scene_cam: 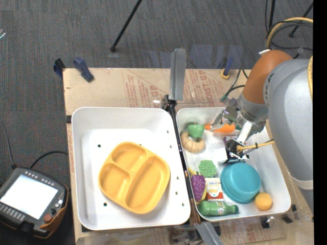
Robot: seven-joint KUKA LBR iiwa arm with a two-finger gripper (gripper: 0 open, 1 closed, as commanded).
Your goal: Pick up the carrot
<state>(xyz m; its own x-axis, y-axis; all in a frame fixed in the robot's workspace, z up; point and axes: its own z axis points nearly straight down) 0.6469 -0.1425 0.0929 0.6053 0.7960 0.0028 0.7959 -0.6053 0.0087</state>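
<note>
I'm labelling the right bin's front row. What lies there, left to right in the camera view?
Purple grapes → green bottle → teal bowl → orange fruit, all in the right bin.

Little here can be read. The cardboard sheet [138, 88] under my two bins carries red printed lettering and lines, upside down and mirrored from this angle; I can make out a fragment like "BD" left of the upright grey post and something like "TOOB" right of it, nothing surer. The small carton [214, 188] and the green bottle [218, 207] in my right bin have coloured labels, too small to make out. The pendant screen [28, 193] at lower left glows blank white.
</note>
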